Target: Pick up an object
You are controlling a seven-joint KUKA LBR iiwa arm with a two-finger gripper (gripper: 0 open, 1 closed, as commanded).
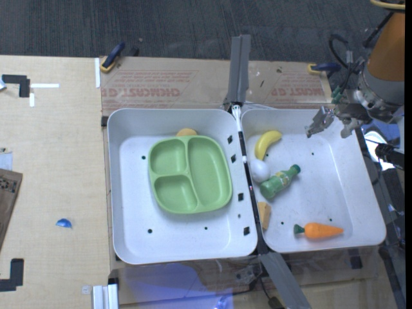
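The right bin [351,172] holds a yellow banana [267,142], a white ball [259,169], a green bottle [280,181] lying on its side, an orange carrot [320,231] near the front rim, and a small tan piece [264,213] by the left wall. My gripper [330,127] hangs over the bin's back right corner, above and to the right of the banana. It is open, its two fingers spread apart with nothing between them.
In the left bin [129,224] lies a green divided plate [190,173], with a small yellow object [187,132] peeking out behind it. A grey divider [239,69] rises between the bins at the back. Cables hang beside the arm at the right.
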